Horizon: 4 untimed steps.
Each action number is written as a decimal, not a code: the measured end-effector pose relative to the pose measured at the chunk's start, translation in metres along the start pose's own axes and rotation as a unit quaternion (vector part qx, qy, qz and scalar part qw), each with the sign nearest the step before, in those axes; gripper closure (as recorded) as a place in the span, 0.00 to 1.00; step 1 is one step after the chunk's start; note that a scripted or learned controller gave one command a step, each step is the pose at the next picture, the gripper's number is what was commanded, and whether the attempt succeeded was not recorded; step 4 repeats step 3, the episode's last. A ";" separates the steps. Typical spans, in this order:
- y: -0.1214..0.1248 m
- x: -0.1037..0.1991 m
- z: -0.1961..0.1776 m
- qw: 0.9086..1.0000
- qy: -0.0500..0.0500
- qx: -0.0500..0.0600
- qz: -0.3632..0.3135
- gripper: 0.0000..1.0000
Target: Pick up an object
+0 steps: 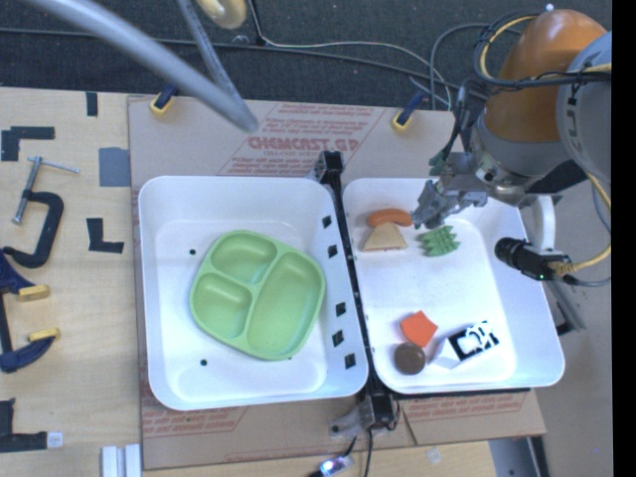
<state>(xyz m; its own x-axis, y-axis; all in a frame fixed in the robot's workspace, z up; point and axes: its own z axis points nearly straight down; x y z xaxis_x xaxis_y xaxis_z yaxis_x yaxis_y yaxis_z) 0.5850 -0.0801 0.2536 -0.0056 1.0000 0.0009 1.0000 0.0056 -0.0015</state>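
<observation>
The right bin (517, 296) holds several small items: an orange-red sausage shape (388, 217), a tan wedge (384, 238), a green spiky leaf piece (438, 240), an orange block (419, 327), a brown round piece (409, 359) and a black-and-white item (470, 343). My gripper (431, 213) hangs low over the far part of this bin, between the sausage shape and the green leaf piece, just above the leaf. Nothing shows between its fingers.
A green divided plate (260, 293) lies in the left bin (164, 266). A black divider (341, 266) runs between the bins. Clamps and tools (35, 217) lie on the bench at the left. A grey pole (129, 43) crosses the top left.
</observation>
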 end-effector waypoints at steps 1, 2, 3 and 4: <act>-0.017 0.049 0.018 1.000 0.000 0.001 0.000 1.00; -0.044 0.098 0.028 1.000 -0.001 0.001 0.001 1.00; -0.059 0.155 0.020 1.000 0.000 0.000 -0.001 1.00; -0.059 0.155 0.020 1.000 0.000 0.000 -0.001 1.00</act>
